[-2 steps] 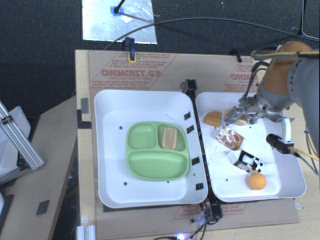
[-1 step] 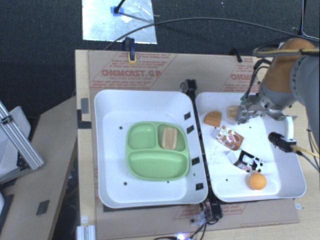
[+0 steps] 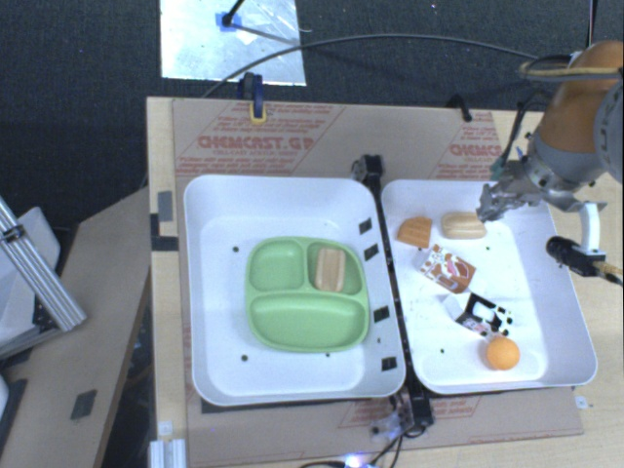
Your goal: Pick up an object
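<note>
In the right bin (image 3: 561,349) lie a pale bread-roll-shaped object (image 3: 463,225), a small orange-brown pastry-shaped piece (image 3: 416,231), a red and white packet (image 3: 448,268), a black and white piece (image 3: 480,313) and an orange ball (image 3: 502,354). My gripper (image 3: 490,206) hangs just right of the pale roll, above the bin's far side, pointing down toward it. Nothing shows between its fingers. A tan block (image 3: 330,269) rests in the upper right compartment of the green divided tray (image 3: 308,294) in the left bin.
The left bin (image 3: 219,261) holds the green tray. A black clamp line (image 3: 386,291) runs between the two bins. The arm's grey body and orange band (image 3: 585,96) stand over the right bin's far right corner. A cable arcs over the back.
</note>
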`<state>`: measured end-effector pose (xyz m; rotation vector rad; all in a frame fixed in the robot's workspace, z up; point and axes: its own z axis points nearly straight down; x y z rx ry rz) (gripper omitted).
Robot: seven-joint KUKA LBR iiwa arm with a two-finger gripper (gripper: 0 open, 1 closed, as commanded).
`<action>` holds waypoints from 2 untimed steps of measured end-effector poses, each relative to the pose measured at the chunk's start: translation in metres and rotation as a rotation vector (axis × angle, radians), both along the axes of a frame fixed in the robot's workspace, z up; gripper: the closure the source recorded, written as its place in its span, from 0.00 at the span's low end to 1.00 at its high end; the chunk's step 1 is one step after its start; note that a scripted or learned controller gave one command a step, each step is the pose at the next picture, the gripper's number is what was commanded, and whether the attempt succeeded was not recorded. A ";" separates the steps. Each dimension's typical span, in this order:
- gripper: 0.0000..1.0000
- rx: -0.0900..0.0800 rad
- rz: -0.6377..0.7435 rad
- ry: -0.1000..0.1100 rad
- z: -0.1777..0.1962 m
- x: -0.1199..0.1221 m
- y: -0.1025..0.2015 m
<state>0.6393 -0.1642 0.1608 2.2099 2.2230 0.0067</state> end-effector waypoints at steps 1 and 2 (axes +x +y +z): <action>1.00 0.000 0.001 -0.001 0.065 0.002 0.003; 1.00 0.000 0.001 0.000 0.120 0.004 0.003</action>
